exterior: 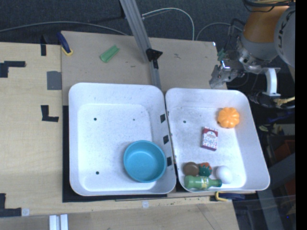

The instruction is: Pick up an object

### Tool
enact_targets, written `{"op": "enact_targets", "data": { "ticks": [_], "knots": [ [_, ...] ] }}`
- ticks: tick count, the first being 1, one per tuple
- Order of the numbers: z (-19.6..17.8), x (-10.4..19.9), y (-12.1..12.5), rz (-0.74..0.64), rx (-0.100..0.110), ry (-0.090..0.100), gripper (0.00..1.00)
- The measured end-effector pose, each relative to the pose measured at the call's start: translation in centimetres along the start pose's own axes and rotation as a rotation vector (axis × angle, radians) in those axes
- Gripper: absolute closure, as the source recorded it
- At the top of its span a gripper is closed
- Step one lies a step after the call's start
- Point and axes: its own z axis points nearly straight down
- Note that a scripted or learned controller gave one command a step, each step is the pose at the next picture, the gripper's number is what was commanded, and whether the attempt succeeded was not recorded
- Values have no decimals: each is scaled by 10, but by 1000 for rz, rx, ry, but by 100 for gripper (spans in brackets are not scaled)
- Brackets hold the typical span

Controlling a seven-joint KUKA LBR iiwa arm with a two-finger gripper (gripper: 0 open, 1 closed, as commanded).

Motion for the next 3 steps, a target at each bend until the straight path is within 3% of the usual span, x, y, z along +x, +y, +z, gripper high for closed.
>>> {"op": "enact_targets", "data": {
  "ticks": [1, 3],
  "knots": [
    [-35, 0, 1, 0, 2, 0, 100],
    [8, 112, -9, -5, 9, 2, 100]
  ]
}}
